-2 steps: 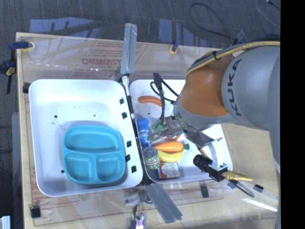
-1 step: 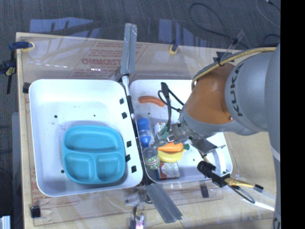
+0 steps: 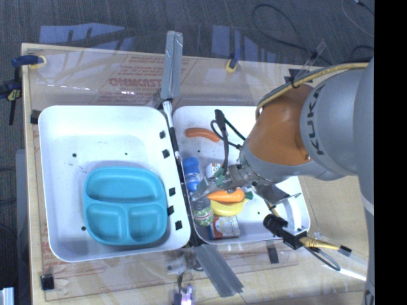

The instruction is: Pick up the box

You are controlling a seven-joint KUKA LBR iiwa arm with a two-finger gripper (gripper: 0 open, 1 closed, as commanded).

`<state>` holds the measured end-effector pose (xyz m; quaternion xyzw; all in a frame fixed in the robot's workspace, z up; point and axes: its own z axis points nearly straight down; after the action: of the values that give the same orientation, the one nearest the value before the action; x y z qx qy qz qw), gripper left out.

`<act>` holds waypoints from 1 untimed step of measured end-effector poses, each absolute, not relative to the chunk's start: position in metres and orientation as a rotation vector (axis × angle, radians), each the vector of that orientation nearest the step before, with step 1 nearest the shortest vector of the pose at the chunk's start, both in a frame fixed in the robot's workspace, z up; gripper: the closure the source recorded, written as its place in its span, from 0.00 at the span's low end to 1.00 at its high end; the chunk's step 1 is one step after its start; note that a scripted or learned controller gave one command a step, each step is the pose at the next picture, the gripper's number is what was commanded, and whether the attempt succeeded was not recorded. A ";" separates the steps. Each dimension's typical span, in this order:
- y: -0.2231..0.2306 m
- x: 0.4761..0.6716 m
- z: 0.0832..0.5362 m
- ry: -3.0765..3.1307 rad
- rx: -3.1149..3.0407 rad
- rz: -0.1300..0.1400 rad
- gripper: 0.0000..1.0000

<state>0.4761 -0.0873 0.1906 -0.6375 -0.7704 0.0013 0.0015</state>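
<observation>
I judge this the reach-in step: my arm (image 3: 299, 132) hangs over the right bin (image 3: 299, 216), the gripper (image 3: 224, 182) low among the clutter, and I cannot tell its state. The box (image 3: 227, 226), a small printed carton, lies at that bin's front edge beneath an orange, carrot-shaped toy (image 3: 227, 196). Next I need a clear descent onto it. The left bin (image 3: 57, 138) holds a smooth blue divided tray (image 3: 126, 205).

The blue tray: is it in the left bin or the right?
In the left bin: the blue tray lies flat on its floor.
</observation>
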 end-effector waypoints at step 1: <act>-0.087 0.477 0.200 -2.422 -1.995 0.005 1.00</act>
<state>0.4769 -0.0871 0.2003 -0.6358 -0.7719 0.0017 0.0020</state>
